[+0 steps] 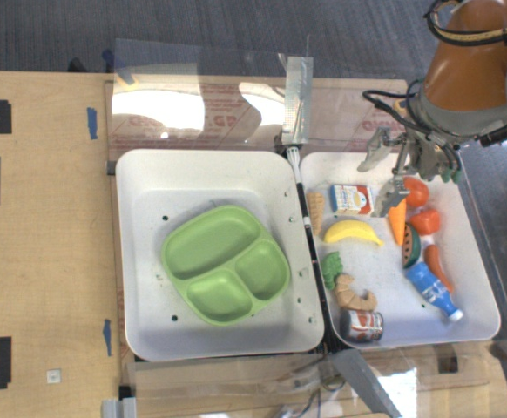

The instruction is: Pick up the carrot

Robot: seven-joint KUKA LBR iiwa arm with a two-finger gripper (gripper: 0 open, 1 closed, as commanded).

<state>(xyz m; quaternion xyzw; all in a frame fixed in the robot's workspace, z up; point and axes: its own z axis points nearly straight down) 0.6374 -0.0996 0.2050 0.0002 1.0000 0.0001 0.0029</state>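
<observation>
**Arm poised over the right bin, carrot below the tool**

Camera view. Two shallow white bins sit side by side on the counter (36, 233). The left bin (140, 181) holds a green divided plate (226, 264), lying near the bin's centre. The right bin (480, 307) holds the loose items. The carrot (396, 222), orange and tapered, lies near the bin's far right corner, pointing roughly toward the near edge; its upper end sits just under the tool (402, 185). Whether the tool is open, closed or gripping the carrot cannot be told, since the wrist hardware covers its tips. The grey arm with its orange band (473, 55) enters from the right, above the bin's far right corner.

Beside the carrot, toward the right wall, are red pieces (421, 207) that cannot be identified. A small white and blue carton (351, 199) lies near the far edge, left of the carrot. A banana (353, 232) lies just below the carton. A blue bottle (433, 290) lies tilted toward the near right corner. A green broccoli piece (333, 267) sits by the left wall, with a tan item (356, 296) just below it and a red can (364, 325) at the near left corner.
</observation>
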